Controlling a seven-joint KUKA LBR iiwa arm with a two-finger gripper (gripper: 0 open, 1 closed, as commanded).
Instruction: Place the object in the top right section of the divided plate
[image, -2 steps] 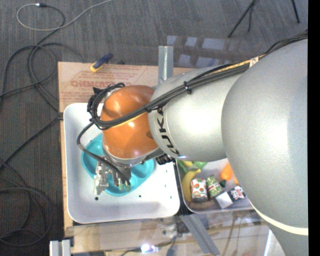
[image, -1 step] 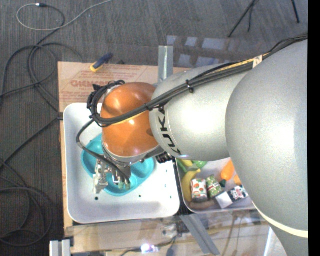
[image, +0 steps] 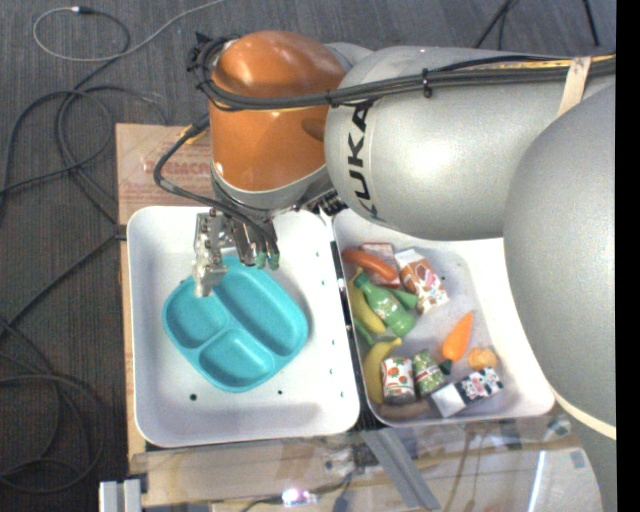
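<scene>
— Turquoise plastic divided plate (image: 240, 330), three sections: where does it sit?

— Take the big things first. The grey KUKA arm with its orange band (image: 450, 130) reaches in from the right, over both bins. The left shallow white bin (image: 160, 400) bears the plate, lying flat and turned at a slant. The right shallow white bin (image: 525, 405) holds the toy food.

— And the two-finger gripper (image: 237, 258)?

— It hangs over the plate's upper rim, about where the two upper sections meet. I cannot tell whether it is wide or narrow, nor whether it carries anything; the wrist shades it.

— So which object is meant?

— I cannot say. The orange toy carrot (image: 457, 338), green toy bottle (image: 385, 305) and yellow toy banana (image: 377, 362) lie with the other pieces in the right bin.

— What could go wrong?

— I think a release from here is risky. The gripper stands at the rim near the divider, so a dropped piece could land in the left section or on the bin floor. Descending further could press the rim and tip or shove the plate. And if nothing is held, the placement achieves nothing.
</scene>
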